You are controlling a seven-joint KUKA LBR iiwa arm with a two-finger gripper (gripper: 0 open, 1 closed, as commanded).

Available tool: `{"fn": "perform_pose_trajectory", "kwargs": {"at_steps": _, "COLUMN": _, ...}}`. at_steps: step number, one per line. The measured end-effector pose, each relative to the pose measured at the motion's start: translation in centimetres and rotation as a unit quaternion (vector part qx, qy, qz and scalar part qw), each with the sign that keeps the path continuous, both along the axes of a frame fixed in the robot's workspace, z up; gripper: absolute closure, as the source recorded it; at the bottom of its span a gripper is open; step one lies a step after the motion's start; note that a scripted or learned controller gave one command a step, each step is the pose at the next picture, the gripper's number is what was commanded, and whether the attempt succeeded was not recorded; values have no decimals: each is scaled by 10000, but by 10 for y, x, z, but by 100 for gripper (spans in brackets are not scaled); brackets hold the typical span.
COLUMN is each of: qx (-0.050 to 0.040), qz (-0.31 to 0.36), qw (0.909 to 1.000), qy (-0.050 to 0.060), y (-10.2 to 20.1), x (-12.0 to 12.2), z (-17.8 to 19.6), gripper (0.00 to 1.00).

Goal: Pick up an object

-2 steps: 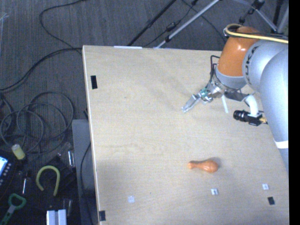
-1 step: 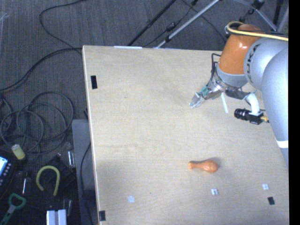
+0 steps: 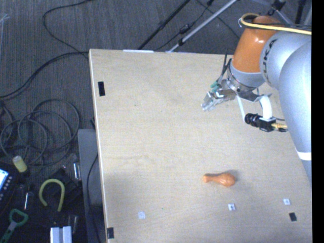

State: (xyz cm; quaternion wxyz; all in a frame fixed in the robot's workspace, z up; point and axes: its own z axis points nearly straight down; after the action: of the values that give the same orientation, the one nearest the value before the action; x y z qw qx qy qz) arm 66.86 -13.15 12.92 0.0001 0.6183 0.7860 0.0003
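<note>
The approach is not yet made — the end effector [image 3: 208, 101], upper right of centre, carries nothing I can see (finger spread: cannot tell), well apart from the small orange pear-shaped object [image 3: 220, 179] lying lower-centre-right on the pale wooden worktop [image 3: 152, 135] — so next comes a descent over it.

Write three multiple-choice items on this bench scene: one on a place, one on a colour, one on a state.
1. Where does the small object lie relative to the tool?
A. Nearer the view's bottom edge
B. Nearer the view's top edge
C. Between its fingers

2. What colour is that object?
A. Blue
B. Orange
C. Black

3. How does the object rest?
A. Lifted in the air
B. Lying on the board
C. Hanging off the edge

Answers: 1 A, it sits well below the tool in the view. 2 B, it looks orange. 3 B, it lies flat on the tan surface, apart from the arm.
</note>
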Motion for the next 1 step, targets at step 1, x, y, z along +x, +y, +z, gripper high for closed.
{"fn": "perform_pose_trajectory", "kwargs": {"at_steps": 1, "qx": 0, "qz": 0, "qw": 10000, "qy": 0, "y": 0, "x": 0, "z": 0, "gripper": 0}}
